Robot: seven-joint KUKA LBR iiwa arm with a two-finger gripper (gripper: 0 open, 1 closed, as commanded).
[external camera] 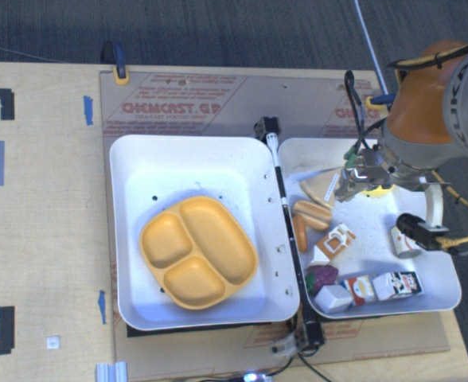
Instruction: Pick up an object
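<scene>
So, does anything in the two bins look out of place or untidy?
Nothing is damaged or spilled. The yellow tray lies askew in the left bin. In the right bin, the small cartons lie toppled near the front edge.

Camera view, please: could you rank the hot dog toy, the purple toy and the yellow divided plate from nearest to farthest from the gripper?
1. Hot dog toy in a tan bun, right bin, just left and below the gripper.
2. Purple toy, right bin's lower left.
3. Yellow three-section plastic plate, left bin.
</scene>
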